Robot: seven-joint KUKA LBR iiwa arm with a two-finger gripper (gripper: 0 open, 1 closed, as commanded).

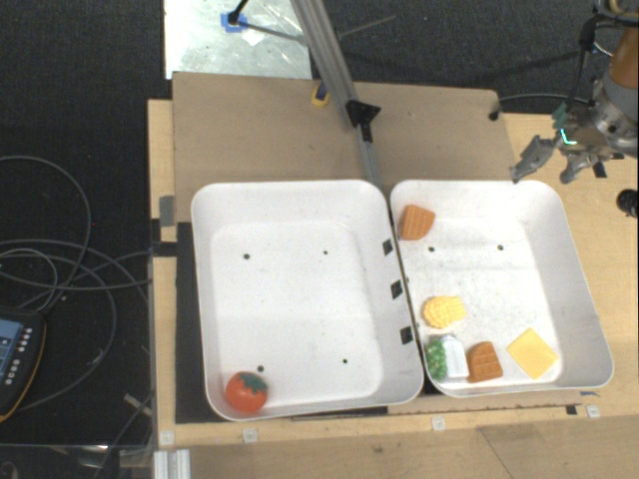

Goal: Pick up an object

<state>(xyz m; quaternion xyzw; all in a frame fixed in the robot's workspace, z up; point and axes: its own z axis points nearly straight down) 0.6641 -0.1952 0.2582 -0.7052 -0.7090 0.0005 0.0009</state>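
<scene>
The gripper (548, 166) hangs over the right bin's (559, 218) far right corner, fingers (526, 163) spread and holding nothing; the orange wedge (415, 222) lies well left of the fingers

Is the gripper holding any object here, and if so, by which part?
Nothing is held: the gripper hangs open above the right bin's far corner.

Grey arm at the far right, pincer (548, 166) hanging low, two fingers spread apart, gripping nothing
</scene>
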